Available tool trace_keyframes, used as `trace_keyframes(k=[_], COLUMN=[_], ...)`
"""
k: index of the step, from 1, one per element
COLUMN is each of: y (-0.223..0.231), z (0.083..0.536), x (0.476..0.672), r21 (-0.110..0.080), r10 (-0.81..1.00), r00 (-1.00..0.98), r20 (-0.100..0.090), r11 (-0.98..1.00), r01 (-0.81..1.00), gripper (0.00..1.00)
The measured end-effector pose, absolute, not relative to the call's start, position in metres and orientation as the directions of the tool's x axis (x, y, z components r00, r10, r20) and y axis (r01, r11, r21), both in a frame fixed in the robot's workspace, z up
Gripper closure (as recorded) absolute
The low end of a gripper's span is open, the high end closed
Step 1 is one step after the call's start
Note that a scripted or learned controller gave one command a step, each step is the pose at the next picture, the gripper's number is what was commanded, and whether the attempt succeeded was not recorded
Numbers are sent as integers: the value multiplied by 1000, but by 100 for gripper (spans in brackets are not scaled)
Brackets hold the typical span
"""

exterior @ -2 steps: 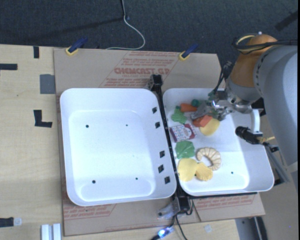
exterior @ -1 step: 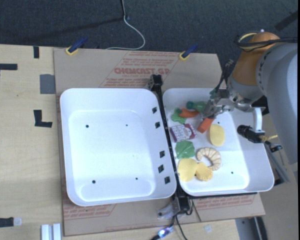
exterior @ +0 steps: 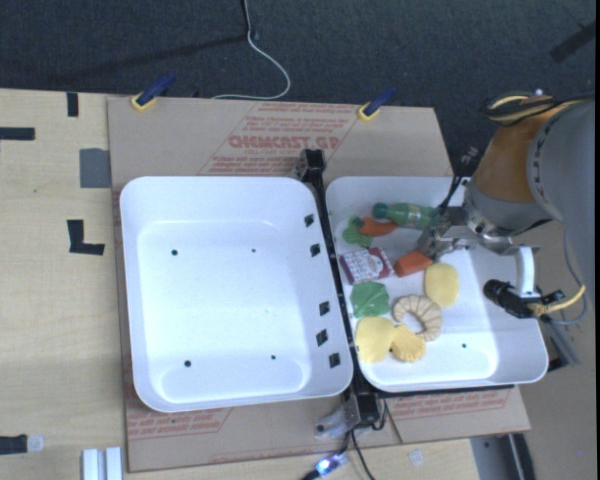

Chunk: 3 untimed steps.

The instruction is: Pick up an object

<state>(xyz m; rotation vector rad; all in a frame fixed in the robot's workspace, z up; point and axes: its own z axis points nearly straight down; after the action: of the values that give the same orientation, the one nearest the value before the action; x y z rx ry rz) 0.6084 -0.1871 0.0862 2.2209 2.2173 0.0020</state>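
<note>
yellow lumps (exterior: 375,338) sit at the near edge of the right bin (exterior: 500,368), with a ridged tan pastry-like toy (exterior: 418,313) touching them. just behind: green piece (exterior: 370,297), yellow lemon-like oval (exterior: 441,284), red-white packet (exterior: 364,264). left bin (exterior: 140,298) sits alongside on the cardboard-covered tabletop (exterior: 270,138). jaws (exterior: 442,238) come in from the right, low over the bin, tips just above the small orange piece (exterior: 413,263); cannot tell if they are parted or closed, nothing visibly gripped. likeliest target is that orange piece, just nearer the camera and left of the tips, long axis roughly left-right. green bottle (exterior: 405,212) and orange-green carrot-like toy (exterior: 365,229) lie farthest back.
</note>
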Motion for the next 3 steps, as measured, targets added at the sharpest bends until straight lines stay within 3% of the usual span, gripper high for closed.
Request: trace_keyframes(k=[1,3], y=[-108,-112], z=[86,104], x=[653,650], r21=[1,-4], r10=[1000,1000], r00=[-9,-5], r20=[0,0], r11=[9,5], r01=[1000,1000], gripper=[100,100])
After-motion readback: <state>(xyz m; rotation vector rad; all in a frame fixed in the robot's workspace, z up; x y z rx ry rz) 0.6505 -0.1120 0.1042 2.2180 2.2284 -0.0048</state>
